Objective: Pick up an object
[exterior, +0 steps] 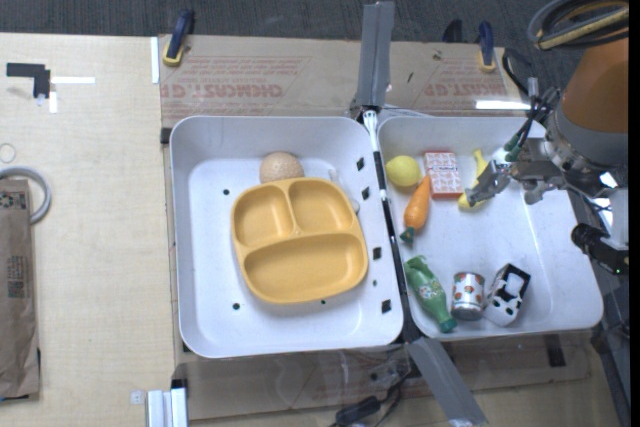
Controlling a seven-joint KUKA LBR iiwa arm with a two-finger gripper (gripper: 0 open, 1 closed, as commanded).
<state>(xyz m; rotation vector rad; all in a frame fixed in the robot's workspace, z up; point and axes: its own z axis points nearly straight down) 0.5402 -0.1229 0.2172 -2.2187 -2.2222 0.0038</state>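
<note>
Gripper Over Right Bin, Yellow Item at Its Tip

Gripper (497, 177): hangs over the far part of the right bin (560, 260), reaching in from the right; whether its fingers are parted or closed cannot be told. A small yellow object (474, 195) sits at its tip; a grasp is not confirmed.

Right bin contents: lemon (403, 171), far left; red-and-white box (441, 172) just right of the lemon; carrot (417, 205) near the lemon, tilted; green bottle (428, 291) lying near the left wall; small can (467, 295) beside the bottle; black-and-white cow figure (508, 292) just right of the can.

Left bin (195, 245) contents: yellow divided plate (298, 240), central; tan ball (281, 166) touching the plate's far edge.
</note>
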